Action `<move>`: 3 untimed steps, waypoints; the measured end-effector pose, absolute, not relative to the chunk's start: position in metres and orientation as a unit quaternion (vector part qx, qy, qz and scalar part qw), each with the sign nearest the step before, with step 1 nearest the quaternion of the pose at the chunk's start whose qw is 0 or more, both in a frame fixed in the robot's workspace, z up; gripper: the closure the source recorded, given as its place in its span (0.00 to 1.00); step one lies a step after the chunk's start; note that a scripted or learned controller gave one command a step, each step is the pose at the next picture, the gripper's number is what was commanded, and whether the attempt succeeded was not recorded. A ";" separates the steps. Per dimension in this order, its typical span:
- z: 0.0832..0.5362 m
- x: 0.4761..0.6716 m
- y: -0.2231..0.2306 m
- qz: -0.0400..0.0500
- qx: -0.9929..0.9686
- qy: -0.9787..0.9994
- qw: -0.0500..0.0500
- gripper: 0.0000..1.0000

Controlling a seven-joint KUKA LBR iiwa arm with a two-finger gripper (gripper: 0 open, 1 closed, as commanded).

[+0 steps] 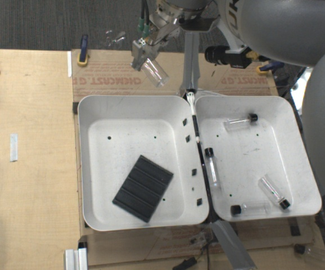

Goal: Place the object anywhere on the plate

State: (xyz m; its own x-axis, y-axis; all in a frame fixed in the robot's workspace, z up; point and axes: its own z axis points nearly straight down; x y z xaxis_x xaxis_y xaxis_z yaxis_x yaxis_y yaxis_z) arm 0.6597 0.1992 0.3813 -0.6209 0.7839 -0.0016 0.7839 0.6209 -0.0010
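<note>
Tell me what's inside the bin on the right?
The right bin holds clear tubes with black caps: one near the back, one along the left wall, and one at the front right. Nothing covers them.

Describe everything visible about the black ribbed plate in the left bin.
The flat black rectangular ribbed plate looks like matte plastic or rubber, with lengthwise grooves dividing it into raised strips. It lies flat on the floor of the left shallow white bin, turned diagonally, towards the near right part. Nothing rests on it, and it touches only the bin floor.
</note>
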 end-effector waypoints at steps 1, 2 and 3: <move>0.390 0.661 0.198 -0.002 0.435 0.900 0.001 1.00; 0.397 0.662 0.198 -0.002 0.435 0.900 0.002 1.00; 0.405 0.663 0.197 -0.003 0.435 0.900 0.003 1.00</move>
State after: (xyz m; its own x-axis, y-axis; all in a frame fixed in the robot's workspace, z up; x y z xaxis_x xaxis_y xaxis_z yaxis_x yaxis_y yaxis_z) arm 0.6625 0.1974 0.4048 -0.6214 0.7835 -0.0077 0.7835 0.6213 -0.0040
